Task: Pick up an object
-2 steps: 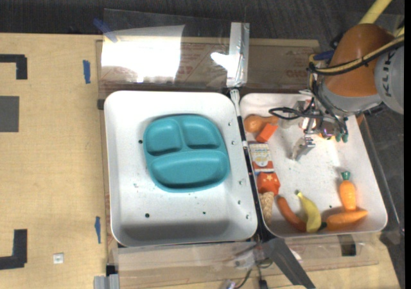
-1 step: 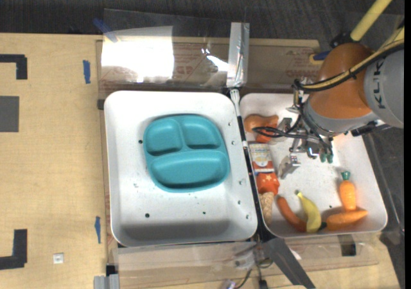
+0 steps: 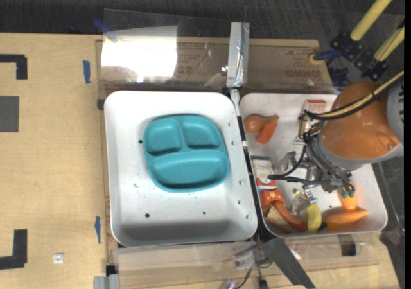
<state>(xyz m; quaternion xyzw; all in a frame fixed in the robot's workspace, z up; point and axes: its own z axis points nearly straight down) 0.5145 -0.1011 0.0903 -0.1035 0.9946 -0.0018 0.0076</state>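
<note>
The wooden bench [image 3: 45, 172] spreads across the left and centre of the scene, with black corner marks and small blue tape strips on its surface. On it sit two shallow white bins side by side. The left bin [image 3: 122, 153] is the larger in the picture and carries a teal divided plate [image 3: 186, 151], which lies flat near its middle with two small compartments on the far side and one long compartment on the near side. A clear plastic sheet [image 3: 167, 56] stands along the far edge of the bins.

The right bin [image 3: 289, 103] holds a scatter of toy food. The arm [image 3: 359, 127], with its orange band, reaches in from the right and hangs over the middle of this bin, its wrist and cables covering part of the contents. The gripper [image 3: 307, 192] points down toward the near side of the bin, just above a cluster of items; whether it is wide, narrow or holding anything cannot be told.

An orange carrot-like piece [image 3: 263, 126] lies at the far left of the right bin, well apart from the gripper. An orange piece [image 3: 347, 218] lies along the near right edge. A small yellow piece [image 3: 313, 217] sits just beside the gripper, next to a red-orange piece [image 3: 282, 212].
</note>
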